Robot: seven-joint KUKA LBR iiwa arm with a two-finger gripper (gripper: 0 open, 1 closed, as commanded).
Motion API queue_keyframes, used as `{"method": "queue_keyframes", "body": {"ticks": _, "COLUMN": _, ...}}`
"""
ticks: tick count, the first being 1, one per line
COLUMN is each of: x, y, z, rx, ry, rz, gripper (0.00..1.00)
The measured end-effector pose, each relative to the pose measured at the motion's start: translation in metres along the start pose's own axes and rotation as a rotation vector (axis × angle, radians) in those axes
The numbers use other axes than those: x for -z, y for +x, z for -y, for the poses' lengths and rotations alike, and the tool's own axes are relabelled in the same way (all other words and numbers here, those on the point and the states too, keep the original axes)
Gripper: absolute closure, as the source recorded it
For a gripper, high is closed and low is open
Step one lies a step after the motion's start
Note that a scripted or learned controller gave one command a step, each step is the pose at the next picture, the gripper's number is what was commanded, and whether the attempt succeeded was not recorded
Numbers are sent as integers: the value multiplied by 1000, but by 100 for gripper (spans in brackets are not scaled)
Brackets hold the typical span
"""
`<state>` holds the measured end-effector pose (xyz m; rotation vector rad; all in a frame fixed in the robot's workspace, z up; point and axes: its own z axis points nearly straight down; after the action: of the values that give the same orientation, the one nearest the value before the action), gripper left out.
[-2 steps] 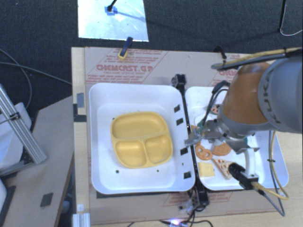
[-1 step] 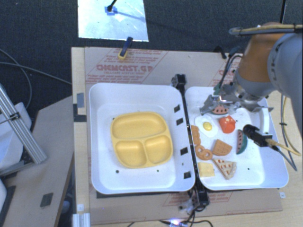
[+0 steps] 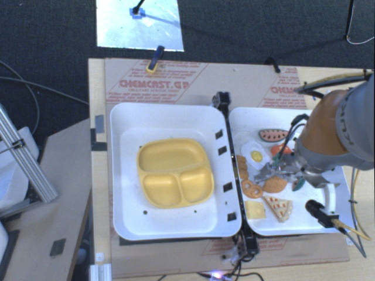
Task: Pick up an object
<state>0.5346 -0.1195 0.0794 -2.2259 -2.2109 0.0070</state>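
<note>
Toy foods (image 3: 265, 183) in right bin (image 3: 337, 224), yellow tray (image 3: 174, 171) in left bin (image 3: 126, 157); fingers' (image 3: 275, 171) spread unclear.

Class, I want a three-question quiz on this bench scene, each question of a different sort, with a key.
1. True or false: the yellow tray lies in the left bin.
2. Which lies nearest the camera view's bottom edge? A fried egg; B watermelon slice; C pizza slice.
3. Fill in: the pincer hovers over the ___ bin.

Key: 1 true; 2 C; 3 right.
</note>
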Motion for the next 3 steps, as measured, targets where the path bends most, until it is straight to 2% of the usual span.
{"method": "queue_keyframes", "body": {"ticks": 1, "x": 15, "y": 4, "z": -4, "rx": 9, "ry": -9, "rz": 0, "gripper": 100}}
{"method": "queue_keyframes", "body": {"ticks": 2, "x": 110, "y": 83, "z": 38, "rx": 18, "ry": -12, "rz": -4, "gripper": 100}}
{"method": "queue_keyframes", "body": {"ticks": 3, "x": 105, "y": 78, "z": 38, "rx": 9, "ry": -8, "rz": 0, "gripper": 0}}
